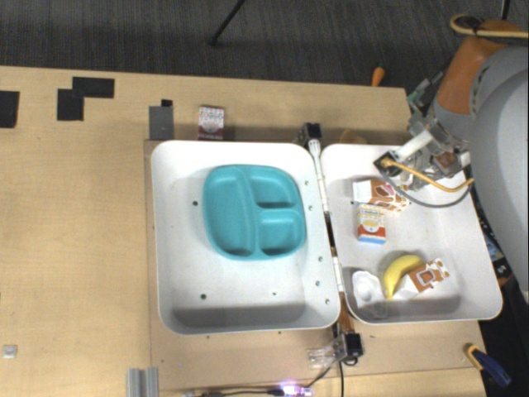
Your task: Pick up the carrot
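Camera view: gripper (431, 160) over right bin (483, 259), its aperture cannot be told; carton (372, 222) near it, banana (401, 272) farther.

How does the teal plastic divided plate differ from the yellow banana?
Colour and shape: the teal plastic divided plate is flat with three compartments; the yellow banana is one curved piece. Size: the plate is far larger than the banana. Place: the plate lies alone in the white bin at the view's left; the banana lies in the white bin at the view's right, among small packets. Shared: both rest on a bin floor.
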Robot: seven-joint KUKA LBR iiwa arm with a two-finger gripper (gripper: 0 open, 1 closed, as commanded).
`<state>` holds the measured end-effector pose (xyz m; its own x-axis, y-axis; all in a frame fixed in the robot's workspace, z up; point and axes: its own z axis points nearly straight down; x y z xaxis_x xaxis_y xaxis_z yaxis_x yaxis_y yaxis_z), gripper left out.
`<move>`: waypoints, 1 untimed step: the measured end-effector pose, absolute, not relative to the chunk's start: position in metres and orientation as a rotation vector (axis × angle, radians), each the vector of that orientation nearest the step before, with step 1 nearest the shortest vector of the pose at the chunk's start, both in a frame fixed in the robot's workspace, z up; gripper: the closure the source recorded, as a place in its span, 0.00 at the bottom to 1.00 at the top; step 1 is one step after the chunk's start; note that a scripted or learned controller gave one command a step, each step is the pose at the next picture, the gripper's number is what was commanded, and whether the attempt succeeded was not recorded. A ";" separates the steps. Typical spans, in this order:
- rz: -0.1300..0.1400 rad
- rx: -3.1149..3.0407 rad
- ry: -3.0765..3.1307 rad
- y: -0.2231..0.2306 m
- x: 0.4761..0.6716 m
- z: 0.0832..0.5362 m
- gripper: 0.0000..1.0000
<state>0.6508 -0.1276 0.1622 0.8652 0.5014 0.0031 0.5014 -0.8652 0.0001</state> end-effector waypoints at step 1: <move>-0.011 -3.094 -0.564 -0.177 0.576 0.266 1.00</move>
